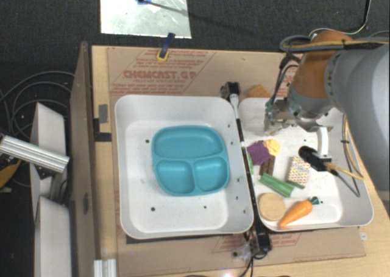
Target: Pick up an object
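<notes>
My gripper [275, 122] hangs over the back left part of the right bin [359, 209], just above the bin floor. In front of it lie a purple piece [259, 151] and a small yellow piece [272, 146], touching each other. Further forward are a green cylinder [277, 184], a speckled block [298, 171], a tan disc [272, 206] and an orange carrot [296, 211]. Nothing shows in the gripper's grasp.
The left bin [131, 148] holds a teal divided plate [189, 159]. A black divider [242, 148] runs between the bins. A tan piece [258, 91] lies on the cardboard behind the right bin. The arm's grey body [359, 87] covers the right bin's back right.
</notes>
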### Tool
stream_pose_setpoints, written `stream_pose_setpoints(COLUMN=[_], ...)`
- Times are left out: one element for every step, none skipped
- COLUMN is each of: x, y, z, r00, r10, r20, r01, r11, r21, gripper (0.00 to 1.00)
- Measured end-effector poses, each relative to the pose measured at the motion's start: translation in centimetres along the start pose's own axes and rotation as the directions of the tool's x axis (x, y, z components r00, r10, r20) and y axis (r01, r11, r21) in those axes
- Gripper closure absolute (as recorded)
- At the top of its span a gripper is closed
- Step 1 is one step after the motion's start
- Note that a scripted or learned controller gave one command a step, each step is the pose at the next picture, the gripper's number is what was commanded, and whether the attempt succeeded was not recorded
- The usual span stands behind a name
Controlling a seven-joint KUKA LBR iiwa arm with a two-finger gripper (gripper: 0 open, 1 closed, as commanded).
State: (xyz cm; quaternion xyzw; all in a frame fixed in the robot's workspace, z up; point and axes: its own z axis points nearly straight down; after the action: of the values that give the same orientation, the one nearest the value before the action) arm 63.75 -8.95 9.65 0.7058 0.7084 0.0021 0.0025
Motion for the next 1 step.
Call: stream_pose_setpoints(x=[-0.01], y=[0.01], z=[-0.03], r00=[1.000], r10=[-0.001], r20=[0.000], r01=[0.001], r11=[1.000], r21=[0.000], gripper=[0.00])
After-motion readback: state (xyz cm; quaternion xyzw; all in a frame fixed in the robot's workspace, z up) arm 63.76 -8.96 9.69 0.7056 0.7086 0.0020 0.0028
